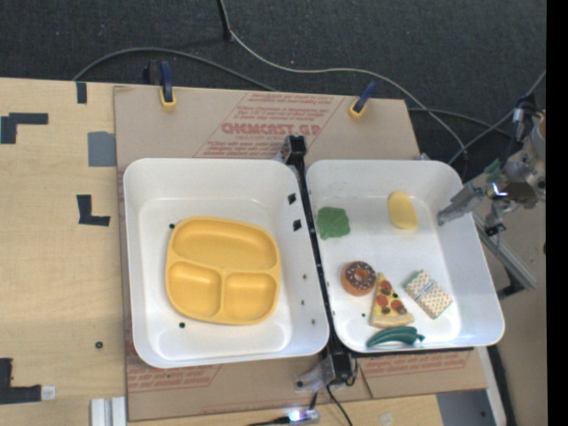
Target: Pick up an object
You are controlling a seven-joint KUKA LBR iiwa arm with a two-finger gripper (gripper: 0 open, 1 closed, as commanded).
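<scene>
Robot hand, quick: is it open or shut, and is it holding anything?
Hand: at the right bin's right edge; too small and blurry to tell open from shut. Nothing seen in it.

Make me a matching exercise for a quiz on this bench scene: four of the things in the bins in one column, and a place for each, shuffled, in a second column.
Things:
1. yellow divided plate
2. green piece
3. pizza slice
4. pale yellow piece

Places:
A. right bin, close to the divider between the bins
B. left bin
C. right bin, far side, nearest the gripper
D. right bin, near side, just right of the doughnut

Pairs: 1-B, 2-A, 3-D, 4-C
</scene>
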